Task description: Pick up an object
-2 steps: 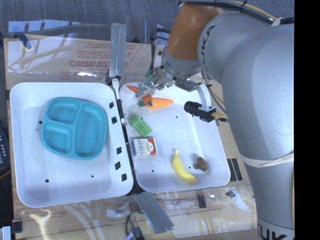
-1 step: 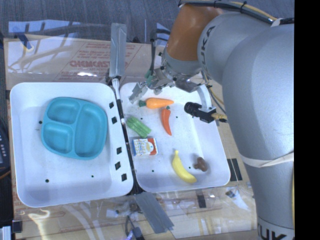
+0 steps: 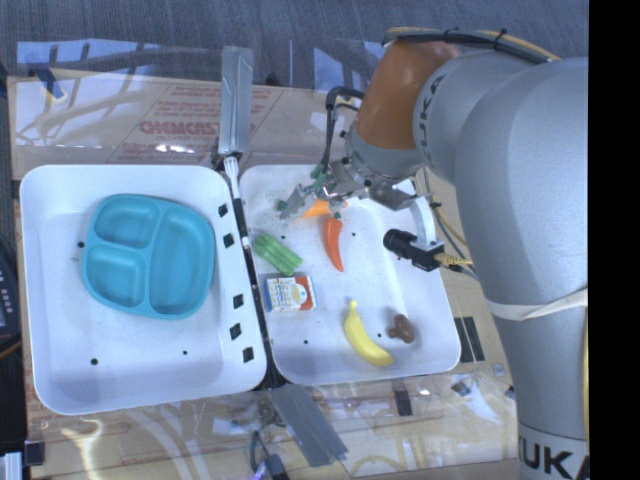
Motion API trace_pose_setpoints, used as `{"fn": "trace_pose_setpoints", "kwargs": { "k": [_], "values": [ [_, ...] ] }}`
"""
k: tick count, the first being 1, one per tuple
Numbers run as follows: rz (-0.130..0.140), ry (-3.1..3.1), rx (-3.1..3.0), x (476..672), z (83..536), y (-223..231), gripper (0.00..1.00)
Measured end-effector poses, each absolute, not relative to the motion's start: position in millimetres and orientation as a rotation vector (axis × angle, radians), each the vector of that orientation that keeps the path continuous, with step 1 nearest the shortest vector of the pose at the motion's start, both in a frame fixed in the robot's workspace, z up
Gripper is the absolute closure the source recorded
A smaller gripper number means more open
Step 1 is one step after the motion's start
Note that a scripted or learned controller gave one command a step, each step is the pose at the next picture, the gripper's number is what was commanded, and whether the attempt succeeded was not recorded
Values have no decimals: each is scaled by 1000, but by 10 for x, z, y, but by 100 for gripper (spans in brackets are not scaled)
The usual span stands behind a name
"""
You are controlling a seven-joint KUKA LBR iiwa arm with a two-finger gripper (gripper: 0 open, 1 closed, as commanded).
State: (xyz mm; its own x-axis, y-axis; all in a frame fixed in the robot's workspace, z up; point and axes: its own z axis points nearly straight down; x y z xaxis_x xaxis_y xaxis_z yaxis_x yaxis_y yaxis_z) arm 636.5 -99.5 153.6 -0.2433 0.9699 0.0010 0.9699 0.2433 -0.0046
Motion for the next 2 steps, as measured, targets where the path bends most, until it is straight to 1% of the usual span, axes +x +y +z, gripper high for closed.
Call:
{"fn": "trace_pose_setpoints", "kwargs": {
  "k": [1,2],
  "values": [
    [3,-2445,-1972,6564,915,-1638,0],
    [2,-2452,-1965,6576,1026,-1624,100]
  ]
}}
